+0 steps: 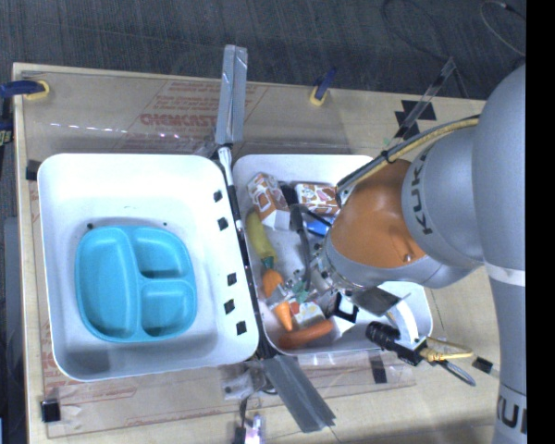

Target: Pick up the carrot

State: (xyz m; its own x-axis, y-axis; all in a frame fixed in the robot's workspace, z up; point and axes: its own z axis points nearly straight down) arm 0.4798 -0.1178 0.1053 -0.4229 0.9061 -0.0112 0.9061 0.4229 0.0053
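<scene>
Grey arm (462, 202) over cluttered right bin (416, 326)

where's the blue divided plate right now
The blue divided plate lies flat in the left white bin, across the divider from the right bin where the arm works.

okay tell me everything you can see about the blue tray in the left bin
The blue tray is a light blue, smooth, plastic-looking plate with rounded corners and three compartments: one long section along its left side and two smaller ones on its right. It lies flat and right side up on the floor of the left white bin, roughly centred, clear of the walls. Its compartments hold nothing, and the bin floor is all that touches it.
</scene>
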